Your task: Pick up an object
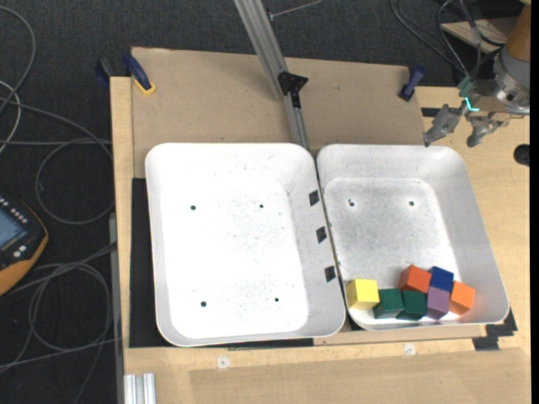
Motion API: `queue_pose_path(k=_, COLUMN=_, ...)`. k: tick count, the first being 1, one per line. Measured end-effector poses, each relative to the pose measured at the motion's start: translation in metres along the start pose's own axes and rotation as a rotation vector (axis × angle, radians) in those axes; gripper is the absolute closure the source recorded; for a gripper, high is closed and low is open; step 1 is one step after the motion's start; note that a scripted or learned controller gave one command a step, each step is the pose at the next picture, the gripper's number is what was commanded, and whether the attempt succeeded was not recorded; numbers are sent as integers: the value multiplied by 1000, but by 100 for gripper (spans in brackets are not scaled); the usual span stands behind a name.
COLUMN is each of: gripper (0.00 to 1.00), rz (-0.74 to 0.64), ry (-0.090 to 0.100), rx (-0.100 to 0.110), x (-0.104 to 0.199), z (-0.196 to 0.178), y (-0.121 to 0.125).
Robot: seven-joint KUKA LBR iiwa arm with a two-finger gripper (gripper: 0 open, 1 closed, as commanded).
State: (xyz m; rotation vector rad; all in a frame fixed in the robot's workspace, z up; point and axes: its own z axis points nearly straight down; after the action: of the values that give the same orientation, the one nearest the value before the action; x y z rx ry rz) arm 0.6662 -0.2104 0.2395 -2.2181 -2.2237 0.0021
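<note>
The tool (459, 129) is seen spread and unloaded above the far right corner of the right bin (480, 217). The blocks (413, 293) are clustered at its near edge. The outlying yellow block (364, 292) is recommended; a vertical approach is advised.

Grey metal claw (459, 130), two fingers; teal light on wrist; orange band above.

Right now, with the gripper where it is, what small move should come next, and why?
Probably bring the gripper toward the near edge of the right bin. It hangs open beyond the bin's far right corner, while the blocks cluster against the near wall, well away.
</note>
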Motion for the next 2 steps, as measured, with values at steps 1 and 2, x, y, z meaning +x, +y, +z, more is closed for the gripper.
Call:
queue_pose_path(k=1, gripper=0, rz=-1, ry=2, rx=4, x=4, z=49, y=9)
queue_pose_path(k=2, gripper=0, rz=1, ry=1, rx=4, x=4, z=91, y=8)
